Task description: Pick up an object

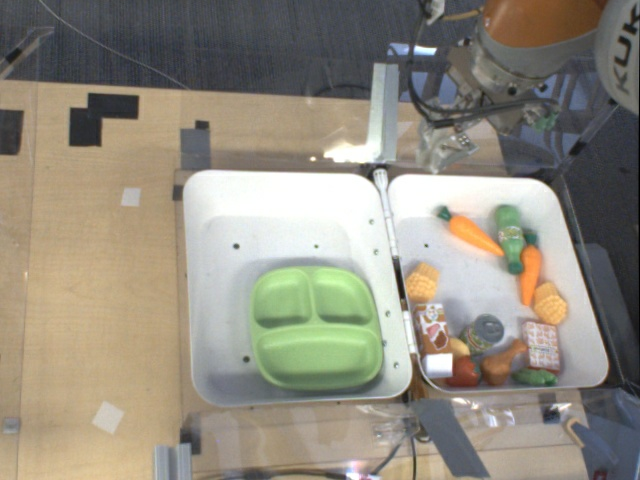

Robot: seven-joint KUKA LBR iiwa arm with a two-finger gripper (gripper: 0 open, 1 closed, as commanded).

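Observation:
The right bin (480,190) holds several toy foods. An orange carrot (470,233) lies near its far side, with a green bottle-like piece (511,234) and a second carrot (529,273) to the right. A yellow waffle piece (423,282) lies by the left wall. A small carton (432,326), a grey can (487,330), a red box (541,346) and a red piece (463,371) crowd the near side. My gripper (447,150) hangs above the bin's far edge, apart from all of them, with nothing seen in it.
The left bin (230,208) bears a green divided plate (315,328). A metal post (383,113) stands behind the ridge between the bins. The grey and orange arm (535,18) and its cables fill the upper right.

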